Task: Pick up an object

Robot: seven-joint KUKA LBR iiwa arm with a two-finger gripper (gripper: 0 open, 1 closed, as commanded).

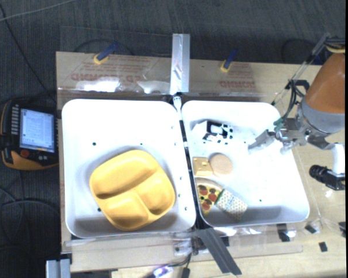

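Yellow tray [132,189], claw [256,143] angled over right bin [278,196]

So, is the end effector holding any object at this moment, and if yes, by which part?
Nothing is held. The end effector is above a bare part of the right bin, with no object between its fingers, apart from the round cookie and the pizza slice.

We see a yellow divided plate [132,188] in the left bin [81,120]. In the right bin [290,184] lie a pizza slice [208,193], a round cookie [222,164] and a black-and-white piece [218,130]. The tool [261,141] hangs above this bin.
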